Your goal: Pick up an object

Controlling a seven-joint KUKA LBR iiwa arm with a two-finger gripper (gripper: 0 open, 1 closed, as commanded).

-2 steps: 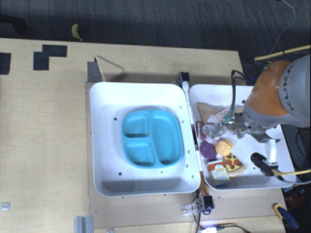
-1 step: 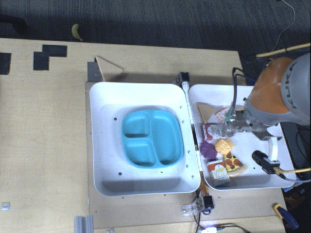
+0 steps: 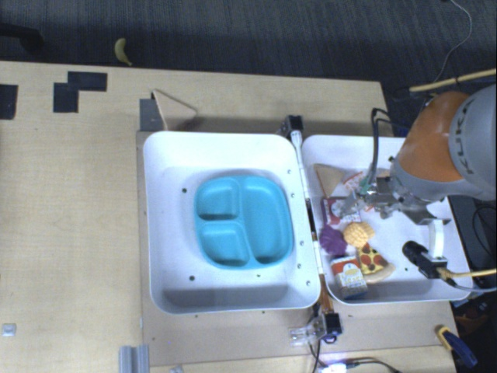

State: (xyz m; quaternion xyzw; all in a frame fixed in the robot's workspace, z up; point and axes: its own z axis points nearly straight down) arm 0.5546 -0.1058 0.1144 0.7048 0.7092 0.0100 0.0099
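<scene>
Left bin (image 3: 159,231): holds a divided tray (image 3: 242,220) near its centre.
Right bin (image 3: 388,290): at 3 o'clock of the left bin, touching it.
Toys in right bin: waffle (image 3: 357,232) centre; grapes (image 3: 333,241) at its 9 o'clock; pizza slice (image 3: 374,261) at 5 o'clock; carton (image 3: 349,275) at 6 o'clock.
Gripper (image 3: 363,196): above the waffle's 12 o'clock.

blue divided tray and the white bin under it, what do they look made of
Blue divided tray: likely moulded plastic, smooth and matte; even colour and rounded compartment edges suggest it. White bin: probably thin formed plastic, slightly glossy, with soft rounded corners and a faint sheen. Neither can be confirmed from above.
</scene>
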